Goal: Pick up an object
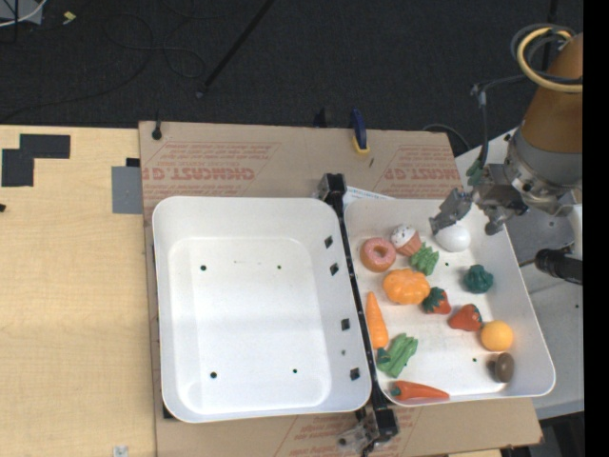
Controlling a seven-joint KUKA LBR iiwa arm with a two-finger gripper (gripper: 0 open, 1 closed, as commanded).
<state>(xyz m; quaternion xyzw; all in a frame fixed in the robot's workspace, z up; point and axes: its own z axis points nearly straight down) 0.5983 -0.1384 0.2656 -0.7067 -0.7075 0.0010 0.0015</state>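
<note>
Your two-finger gripper [472, 219] hangs at the upper right of the frame, over the right white bin's [533, 312] far corner, fingers spread apart with a small white rounded object [454, 238] just below them, not clamped. You have toy food crowded mid-bin: a pink ring doughnut [379, 253], an orange pepper-like piece [406, 287], a dark green broccoli-like lump [479, 278] near the right rim. The left white bin [181, 255] gives you open floor.

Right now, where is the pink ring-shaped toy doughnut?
The pink ring-shaped toy doughnut lies in the right-hand white bin, near its upper-left corner, just above the orange toy pepper.
</note>
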